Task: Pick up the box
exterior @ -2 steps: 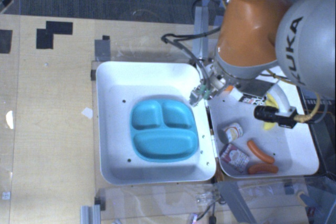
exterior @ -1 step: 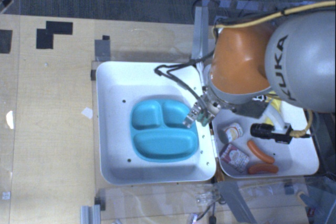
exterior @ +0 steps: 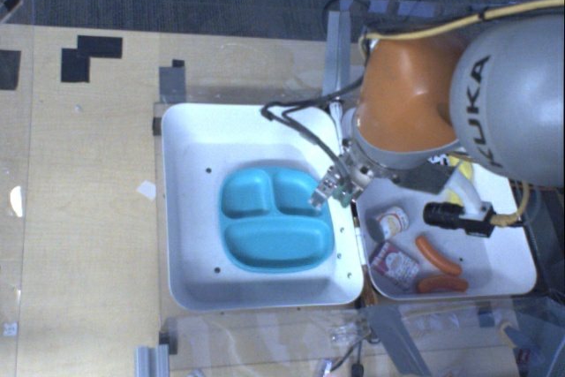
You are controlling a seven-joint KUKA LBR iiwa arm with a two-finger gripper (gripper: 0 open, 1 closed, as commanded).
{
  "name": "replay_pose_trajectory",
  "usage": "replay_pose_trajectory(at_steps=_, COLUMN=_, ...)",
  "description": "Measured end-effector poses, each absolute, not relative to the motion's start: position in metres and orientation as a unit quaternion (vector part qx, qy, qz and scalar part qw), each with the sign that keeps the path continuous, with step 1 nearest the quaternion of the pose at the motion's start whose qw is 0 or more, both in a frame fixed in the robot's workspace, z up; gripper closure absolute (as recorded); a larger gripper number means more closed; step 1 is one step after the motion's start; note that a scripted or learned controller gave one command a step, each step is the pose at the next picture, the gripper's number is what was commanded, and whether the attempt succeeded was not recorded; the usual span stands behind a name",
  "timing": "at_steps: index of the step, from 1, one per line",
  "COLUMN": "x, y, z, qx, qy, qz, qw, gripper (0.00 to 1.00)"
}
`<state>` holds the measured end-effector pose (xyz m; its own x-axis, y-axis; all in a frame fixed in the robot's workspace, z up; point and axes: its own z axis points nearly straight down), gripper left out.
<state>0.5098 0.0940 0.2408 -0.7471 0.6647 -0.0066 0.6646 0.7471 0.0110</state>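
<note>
A small red and white box [exterior: 395,264] lies flat in the right bin [exterior: 521,278], near its front left corner. My gripper [exterior: 329,190] hangs over the left bin [exterior: 185,190], above the right edge of a blue divided plate [exterior: 274,221] and well left of the box. Nothing shows in the gripper. The grey and orange arm [exterior: 415,97] covers the back of the right bin.
In the right bin, a round silver tin [exterior: 391,221] sits behind the box and two sausages [exterior: 437,256] lie to its right. A yellow and white object [exterior: 463,179] peeks out from under the arm. A black cable [exterior: 296,124] loops over the left bin.
</note>
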Motion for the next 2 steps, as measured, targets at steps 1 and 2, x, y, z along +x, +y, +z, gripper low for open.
replay_pose_trajectory(at_steps=1, x=0.512, y=0.095, z=0.252, qx=0.356, qy=0.935, qz=0.006, qw=0.008, gripper=1.0)
replay_pose_trajectory(at_steps=2, x=0.496, y=0.055, z=0.252, qx=0.368, qy=0.93, qz=0.0016, qw=0.003, gripper=1.0)
